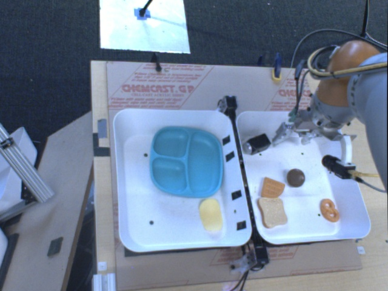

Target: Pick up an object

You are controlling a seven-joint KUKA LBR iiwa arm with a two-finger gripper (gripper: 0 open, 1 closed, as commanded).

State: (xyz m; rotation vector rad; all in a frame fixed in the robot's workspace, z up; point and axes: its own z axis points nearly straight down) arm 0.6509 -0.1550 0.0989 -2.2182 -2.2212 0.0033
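Altogether: one plate [185, 160] (blue), one pretzel [330, 210], one toast [273, 212].

Glossy white plastic bins [364, 220]; seemingly smooth blue plastic plate [185, 161].

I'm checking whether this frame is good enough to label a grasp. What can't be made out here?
- Gripper, camera view: small and seen at a slant, so its finger state is unreadable.
- Black object beside it: too small to identify, and contact with the gripper is unclear.
- Arm: cut off by the right edge.
- Brown round object and pretzel-shaped piece: too small to tell what they are.
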